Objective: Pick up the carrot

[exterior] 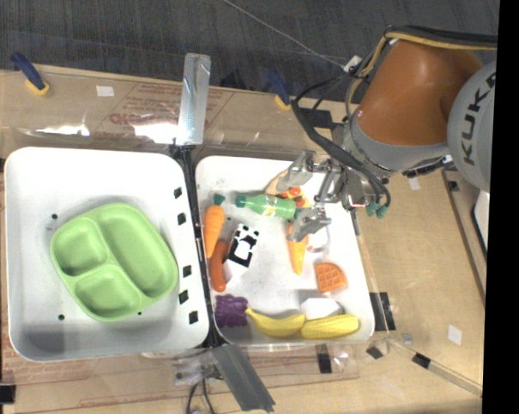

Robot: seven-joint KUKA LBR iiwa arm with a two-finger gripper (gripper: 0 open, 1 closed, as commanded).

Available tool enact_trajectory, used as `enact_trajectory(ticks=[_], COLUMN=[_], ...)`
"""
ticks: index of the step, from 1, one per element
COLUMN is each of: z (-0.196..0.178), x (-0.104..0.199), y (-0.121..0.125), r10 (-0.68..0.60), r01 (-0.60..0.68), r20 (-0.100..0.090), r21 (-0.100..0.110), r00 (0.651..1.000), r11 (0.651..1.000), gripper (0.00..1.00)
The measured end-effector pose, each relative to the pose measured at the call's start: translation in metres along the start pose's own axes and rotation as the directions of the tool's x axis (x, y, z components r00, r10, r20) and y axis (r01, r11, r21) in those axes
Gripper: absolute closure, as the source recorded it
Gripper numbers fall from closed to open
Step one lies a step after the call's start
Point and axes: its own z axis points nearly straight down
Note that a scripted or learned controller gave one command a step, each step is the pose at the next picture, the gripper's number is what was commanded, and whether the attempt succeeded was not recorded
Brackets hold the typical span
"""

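Note:
Two orange carrot-like pieces lie in the right bin [361,249]. A long carrot [212,227] rests along the bin's left wall, pointing toward the front. A shorter, tapered carrot [297,255] lies near the bin's middle, its wide end directly under my gripper [309,223]. The gripper hangs low over the bin's back half and touches or nearly touches that wide end. The wrist hides part of what lies beneath it.
A green bottle [268,205] lies just left of the gripper. A black-and-white block [243,245], red sausage [219,274], orange waffle [330,277], purple grapes [231,308], banana [276,322] and corn [330,327] share the bin. The left bin [20,174] holds a green divided plate [113,260].

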Motion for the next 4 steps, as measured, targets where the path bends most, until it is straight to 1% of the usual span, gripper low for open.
enact_trajectory(ticks=[1, 2, 3, 4], z=[0.122, 0.197, 0.183, 0.066], x=[-0.023, -0.039, -0.043, -0.046], y=[-0.051, -0.080, -0.077, -0.089], r10=[-0.030, -0.047, -0.056, -0.279], r01=[0.030, 0.047, 0.056, 0.279], r20=[-0.012, -0.006, 0.001, 0.009], r21=[-0.006, -0.004, -0.002, 0.004], r00=[0.999, 0.999, 0.998, 0.960], r11=[1.000, 0.999, 0.998, 0.960], gripper=[0.00, 0.00, 1.00, 1.00])
